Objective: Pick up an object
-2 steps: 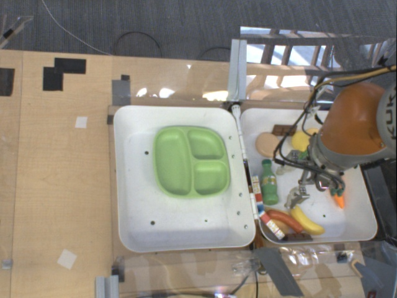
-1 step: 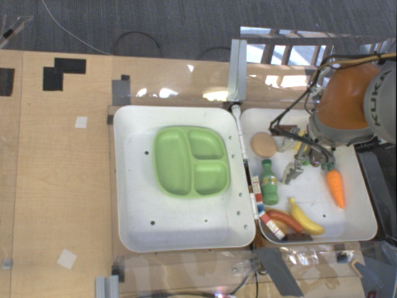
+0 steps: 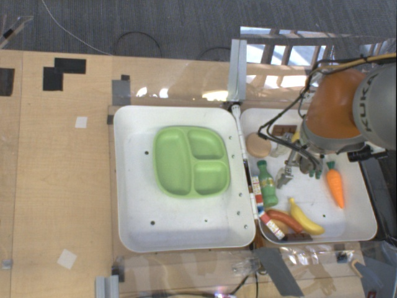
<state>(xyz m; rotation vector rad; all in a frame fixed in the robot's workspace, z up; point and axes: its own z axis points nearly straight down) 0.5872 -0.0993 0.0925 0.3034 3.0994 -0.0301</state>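
right bin holds gripper above green bottle, banana.

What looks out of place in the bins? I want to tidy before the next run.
Nothing looks spilled or broken. The green bottle, banana and carrot lie loose in the right bin; the green divided plate sits flat in the left bin.
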